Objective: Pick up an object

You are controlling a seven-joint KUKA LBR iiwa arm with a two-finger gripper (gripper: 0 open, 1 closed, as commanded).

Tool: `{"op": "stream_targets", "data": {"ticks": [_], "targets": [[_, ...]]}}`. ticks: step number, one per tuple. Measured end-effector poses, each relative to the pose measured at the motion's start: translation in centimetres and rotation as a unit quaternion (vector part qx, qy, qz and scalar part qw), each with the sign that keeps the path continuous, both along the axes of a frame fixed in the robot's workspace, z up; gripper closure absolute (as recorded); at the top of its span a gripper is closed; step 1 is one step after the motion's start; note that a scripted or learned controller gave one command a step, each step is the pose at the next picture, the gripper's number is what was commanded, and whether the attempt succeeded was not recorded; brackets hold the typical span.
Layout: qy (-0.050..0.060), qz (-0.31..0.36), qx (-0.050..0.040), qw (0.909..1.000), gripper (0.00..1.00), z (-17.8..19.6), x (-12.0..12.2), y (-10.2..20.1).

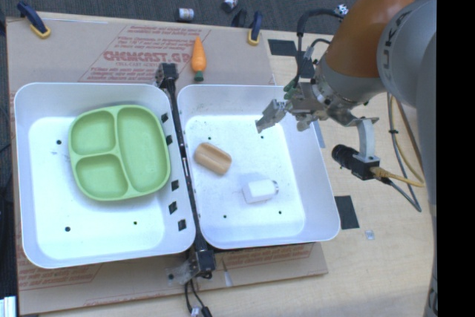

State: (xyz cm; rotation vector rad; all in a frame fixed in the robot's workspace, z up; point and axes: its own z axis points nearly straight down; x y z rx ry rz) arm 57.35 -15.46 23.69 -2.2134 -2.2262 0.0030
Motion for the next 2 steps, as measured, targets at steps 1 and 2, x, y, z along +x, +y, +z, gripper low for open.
{"op": "stream_targets", "data": {"ticks": [1,2], "targets": [[0.001,0.000,-0.0005,1.0000,0.00,-9.4,-6.2,-5.7],[-0.001,0.000,0.0002,1.0000,0.00,-9.3,2.4,-5.6]]}}
